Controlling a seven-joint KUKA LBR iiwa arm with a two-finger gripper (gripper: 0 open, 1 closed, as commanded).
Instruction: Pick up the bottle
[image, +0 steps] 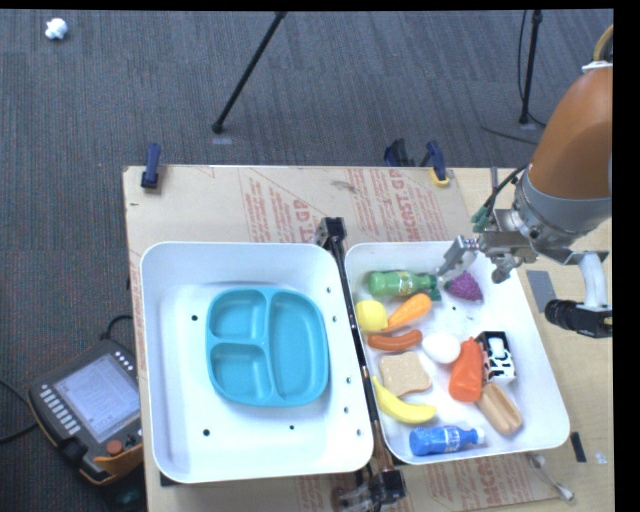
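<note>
A green bottle (398, 283) with an orange cap lies on its side at the back of the right bin (548, 390). A blue bottle (445, 438) with a white label lies along that bin's front wall. My gripper (476, 264) hangs over the bin's back right part, just right of the green bottle's cap end and above a purple bunch of grapes (464, 288). Its fingers are spread open, with nothing between them.
The right bin also holds a lemon (371, 316), carrot (410, 310), sausage (394, 340), egg (440, 348), toast slice (404, 374), banana (402, 404), red-orange container (466, 371), black-and-white box (496, 358) and hot dog (500, 408). A blue divided plate (267, 346) lies in the left bin (170, 300).
</note>
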